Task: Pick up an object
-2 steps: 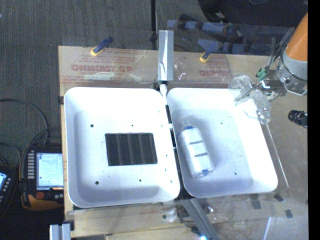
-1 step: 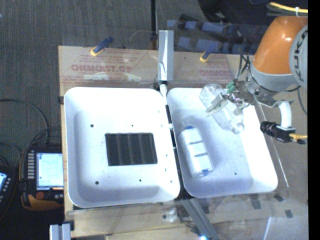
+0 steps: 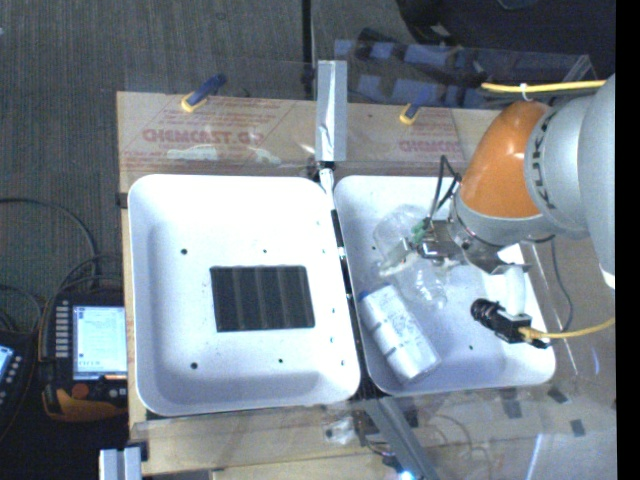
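Observation:
My gripper [image 3: 434,244] reaches down into the right bin [image 3: 530,368], under the orange band of the wrist [image 3: 500,173]. It sits right over a crumpled clear plastic item [image 3: 398,233] near the bin's upper middle, and the wrist hides how they meet. A whitish cylinder [image 3: 398,332] lies tilted in the right bin's lower left, below and left of the gripper. A black ribbed rectangular pad [image 3: 262,297] lies flat in the middle of the left bin [image 3: 160,218].
A black fitting with a yellow cable [image 3: 505,321] hangs off the arm over the right bin's right side. A metal post [image 3: 331,108] stands behind the wall between the bins. A handheld controller [image 3: 88,343] lies left of the bench.

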You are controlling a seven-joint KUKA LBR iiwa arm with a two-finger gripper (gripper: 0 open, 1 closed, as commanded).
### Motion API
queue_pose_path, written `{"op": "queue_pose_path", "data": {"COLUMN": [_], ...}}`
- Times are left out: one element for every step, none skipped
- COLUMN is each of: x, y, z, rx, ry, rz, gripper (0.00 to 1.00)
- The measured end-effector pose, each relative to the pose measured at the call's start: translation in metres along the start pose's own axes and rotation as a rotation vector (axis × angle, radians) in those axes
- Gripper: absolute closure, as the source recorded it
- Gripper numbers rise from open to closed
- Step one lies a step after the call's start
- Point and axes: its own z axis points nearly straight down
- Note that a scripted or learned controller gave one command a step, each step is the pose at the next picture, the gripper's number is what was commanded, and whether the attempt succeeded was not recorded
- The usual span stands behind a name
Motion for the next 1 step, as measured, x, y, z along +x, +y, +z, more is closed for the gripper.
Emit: {"op": "queue_pose_path", "data": {"x": [-0.0664], "y": [-0.0212], "z": [-0.0033], "rx": [-0.03], "ry": [-0.011], "rz": [0.041], "gripper": [0.0]}}
